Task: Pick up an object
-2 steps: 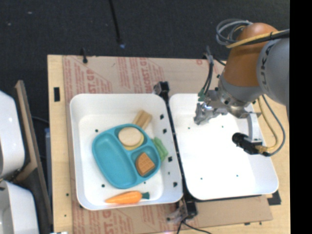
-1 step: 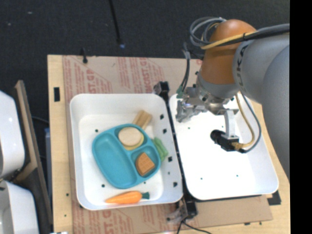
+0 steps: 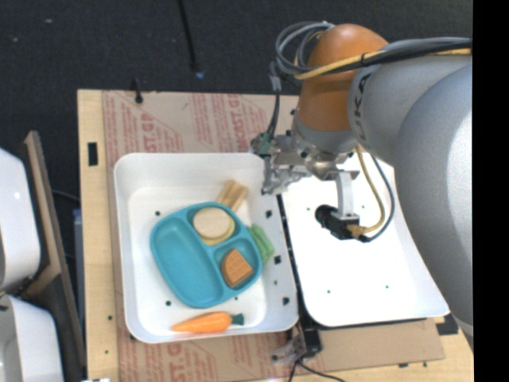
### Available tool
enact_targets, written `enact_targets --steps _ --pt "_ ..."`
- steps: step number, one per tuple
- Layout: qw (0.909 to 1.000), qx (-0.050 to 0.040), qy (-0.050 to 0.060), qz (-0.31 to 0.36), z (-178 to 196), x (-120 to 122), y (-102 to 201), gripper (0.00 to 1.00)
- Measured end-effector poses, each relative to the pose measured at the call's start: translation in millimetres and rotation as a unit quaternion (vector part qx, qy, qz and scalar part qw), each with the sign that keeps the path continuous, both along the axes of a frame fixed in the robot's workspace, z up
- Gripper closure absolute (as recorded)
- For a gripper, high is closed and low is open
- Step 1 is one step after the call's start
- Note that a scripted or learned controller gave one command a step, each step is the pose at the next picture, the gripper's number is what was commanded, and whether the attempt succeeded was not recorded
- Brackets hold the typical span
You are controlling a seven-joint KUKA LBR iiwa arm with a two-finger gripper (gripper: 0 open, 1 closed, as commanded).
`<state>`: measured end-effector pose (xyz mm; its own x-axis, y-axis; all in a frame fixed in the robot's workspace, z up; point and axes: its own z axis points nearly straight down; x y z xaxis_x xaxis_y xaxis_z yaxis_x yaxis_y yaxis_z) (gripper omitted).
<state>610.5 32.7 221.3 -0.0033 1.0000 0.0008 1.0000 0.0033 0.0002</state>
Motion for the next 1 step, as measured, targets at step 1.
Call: enact_targets --steps 1 --pt "1.0 0.0001 -0.001 0.0 11.5 24.5 42.6 1.0"
